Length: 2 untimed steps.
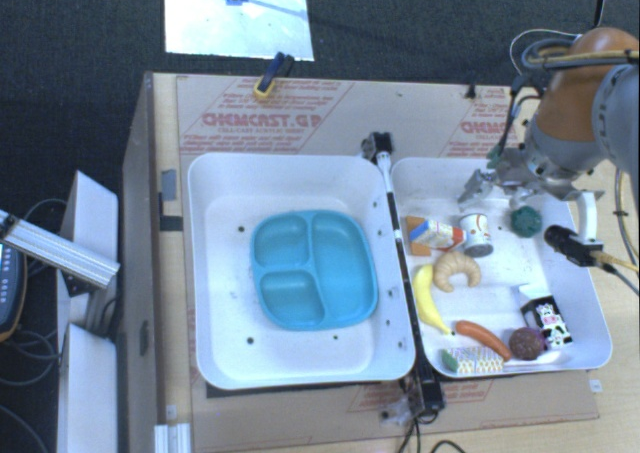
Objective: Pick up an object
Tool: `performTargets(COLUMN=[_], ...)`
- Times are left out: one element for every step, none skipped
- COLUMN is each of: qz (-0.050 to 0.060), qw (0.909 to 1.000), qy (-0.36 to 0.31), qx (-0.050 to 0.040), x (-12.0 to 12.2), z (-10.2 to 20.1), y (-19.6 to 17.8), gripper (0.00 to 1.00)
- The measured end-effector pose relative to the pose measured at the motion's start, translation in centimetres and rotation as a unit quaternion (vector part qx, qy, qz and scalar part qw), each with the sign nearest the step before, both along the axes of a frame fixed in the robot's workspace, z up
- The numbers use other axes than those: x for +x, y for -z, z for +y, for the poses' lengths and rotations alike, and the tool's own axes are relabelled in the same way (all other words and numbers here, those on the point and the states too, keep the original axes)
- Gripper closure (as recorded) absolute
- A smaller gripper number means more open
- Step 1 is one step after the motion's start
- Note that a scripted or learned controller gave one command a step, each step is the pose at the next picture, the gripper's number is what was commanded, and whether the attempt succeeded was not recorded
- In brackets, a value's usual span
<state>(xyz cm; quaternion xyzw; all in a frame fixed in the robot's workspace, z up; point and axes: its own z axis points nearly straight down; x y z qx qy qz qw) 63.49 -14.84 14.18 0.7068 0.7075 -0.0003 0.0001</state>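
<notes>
White bins side by side on your bench: the left bin carries a blue divided tray, lying flat near its middle. Your right bin carries the clutter. Grey arm with its orange band reaches in from the right, over that bin's far end; your gripper hangs above the far left part, just beyond the small can. Claw state: you cannot tell from this angle, and nothing shows between the fingers.

Objects, large to small: yellow banana along the left wall; croissant touching its upper end; orange-and-white carton beside the can; carrot; black-and-white box; dark red ball, possibly a plum; green ball near the far right.
</notes>
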Motion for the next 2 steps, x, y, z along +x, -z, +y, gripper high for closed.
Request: performTargets(qz=[0.0,-0.002], qw=[1.0,1.0], qy=[-0.001,-0.002], qx=[0.0003,-0.0001], x=[-1.0,2.7], z=[1.7,-0.2], y=[4.7,5.1], gripper=[0.0,0.0])
